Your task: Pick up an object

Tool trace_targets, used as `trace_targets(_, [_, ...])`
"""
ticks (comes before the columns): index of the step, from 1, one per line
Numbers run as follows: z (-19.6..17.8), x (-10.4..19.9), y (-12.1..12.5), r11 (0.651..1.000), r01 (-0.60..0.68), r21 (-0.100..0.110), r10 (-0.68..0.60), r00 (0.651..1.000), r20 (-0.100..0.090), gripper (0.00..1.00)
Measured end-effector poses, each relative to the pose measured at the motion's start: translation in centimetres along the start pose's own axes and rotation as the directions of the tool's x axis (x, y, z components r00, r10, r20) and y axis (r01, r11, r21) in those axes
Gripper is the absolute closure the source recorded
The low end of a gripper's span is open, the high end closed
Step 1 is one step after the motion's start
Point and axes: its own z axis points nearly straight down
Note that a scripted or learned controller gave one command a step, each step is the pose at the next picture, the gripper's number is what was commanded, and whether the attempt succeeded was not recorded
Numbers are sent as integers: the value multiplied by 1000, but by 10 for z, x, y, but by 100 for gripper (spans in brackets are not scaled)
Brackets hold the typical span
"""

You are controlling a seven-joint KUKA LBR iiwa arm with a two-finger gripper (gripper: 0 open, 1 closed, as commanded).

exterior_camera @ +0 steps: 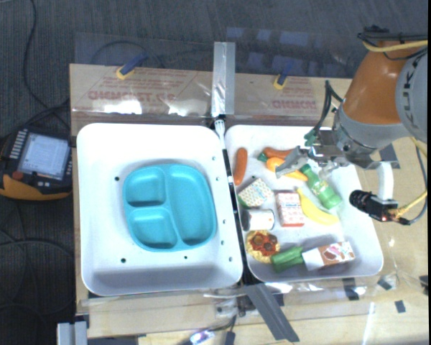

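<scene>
Object to pick: not fixed yet; the candidates all lie in the right bin (373,254). Left to right across the bench (416,264): the left bin (93,192) holds a blue divided tray (169,205). In the right bin, a carrot (241,165) lies along the left wall, then a patterned packet (254,191), a small can (260,220), a pizza toy (263,244), a green piece (287,257), a red-and-white carton (290,208), a small box (332,254), a banana (316,210) and a green bottle (322,190).

Step in hand, as I judge it: the approach. My gripper (317,152) is over the upper right part of the right bin, just above an orange piece (276,162) and the green bottle. Nothing is visibly between the fingers, so I count no grasp made.

Gripper state: I cannot tell how far apart the fingers are; the wrist and its metal parts cover them from this slanted view.

Next move, by judgement: settle on one item, line up over it and descend. The bottle, banana and orange piece sit close together, so a clean hold needs a pick point away from neighbours.

Hard to make out: the gripper's height above the items, and the label print. The arm's upper part is cut off at the right edge.
</scene>
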Motion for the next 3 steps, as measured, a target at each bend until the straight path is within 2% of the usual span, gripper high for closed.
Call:
trace_targets(1, [50,-34,73,992,123,0,-123,992,6,0])
trace_targets(2, [127,-26,85,991,134,-8,-134,991,10,0])
trace_targets(3, [116,-25,86,991,134,-10,-134,991,8,100])
